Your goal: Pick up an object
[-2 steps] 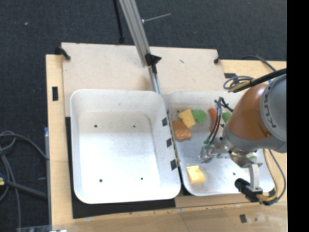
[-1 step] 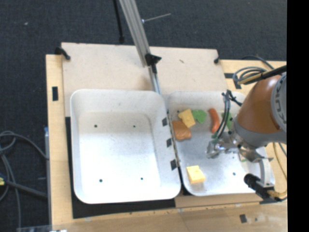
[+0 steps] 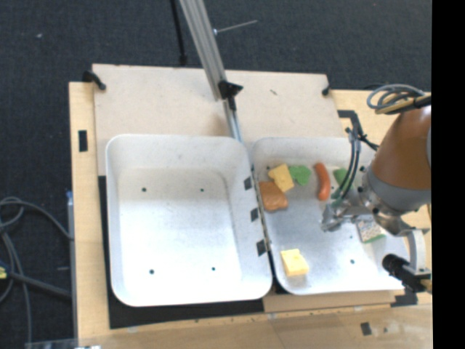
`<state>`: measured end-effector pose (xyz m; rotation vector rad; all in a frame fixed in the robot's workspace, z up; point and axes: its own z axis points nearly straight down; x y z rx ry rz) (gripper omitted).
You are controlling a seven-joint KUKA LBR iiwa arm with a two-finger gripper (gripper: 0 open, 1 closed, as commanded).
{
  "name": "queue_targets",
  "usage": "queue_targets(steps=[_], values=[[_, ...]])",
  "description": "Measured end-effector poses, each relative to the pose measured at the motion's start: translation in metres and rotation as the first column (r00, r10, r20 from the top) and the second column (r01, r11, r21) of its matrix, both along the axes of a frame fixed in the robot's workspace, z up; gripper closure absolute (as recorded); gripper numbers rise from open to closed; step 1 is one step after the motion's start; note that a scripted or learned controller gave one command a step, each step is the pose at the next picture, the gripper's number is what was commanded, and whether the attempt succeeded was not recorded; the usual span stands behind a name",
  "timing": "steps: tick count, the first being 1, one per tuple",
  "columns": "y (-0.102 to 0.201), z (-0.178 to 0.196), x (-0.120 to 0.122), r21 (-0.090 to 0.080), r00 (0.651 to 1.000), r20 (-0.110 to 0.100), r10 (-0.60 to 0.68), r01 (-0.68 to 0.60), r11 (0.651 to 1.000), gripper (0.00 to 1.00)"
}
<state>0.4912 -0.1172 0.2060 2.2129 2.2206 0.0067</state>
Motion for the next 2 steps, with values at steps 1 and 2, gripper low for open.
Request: queue_targets(steps=[1,2], values=[[-0.005,0.061,0.009,-0.001,1.0,0.001,0.001,-0.001,1.0,1.0],[0.039,0.063,0.02,0.002,1.0,-0.005,0.004,-0.004,1.0,1.0]])
